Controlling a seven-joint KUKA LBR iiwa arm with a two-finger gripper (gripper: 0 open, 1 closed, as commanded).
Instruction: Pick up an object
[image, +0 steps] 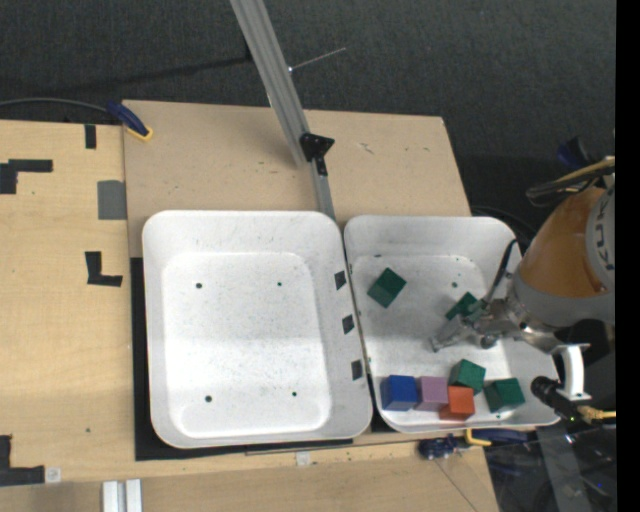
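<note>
My gripper (455, 328) hangs low over the right bin (420, 232), near its right wall, on the grey arm with the orange band (565, 255). A small green block (462, 305) lies right against the gripper's upper side, partly hidden by it; whether it is gripped cannot be seen. Another green block (386, 287) sits alone to the left in the same bin. Along the bin's front edge are a blue block (400, 391), a purple block (434, 390), an orange block (460, 402) and two green blocks (467, 374) (504, 393).
The left bin (160, 235) stands beside the right one, sharing a ridge with black clips (347, 323). A slanted metal rail (285, 90) runs down from the top to the bins' junction. The wooden bench (60, 250) spreads to the left.
</note>
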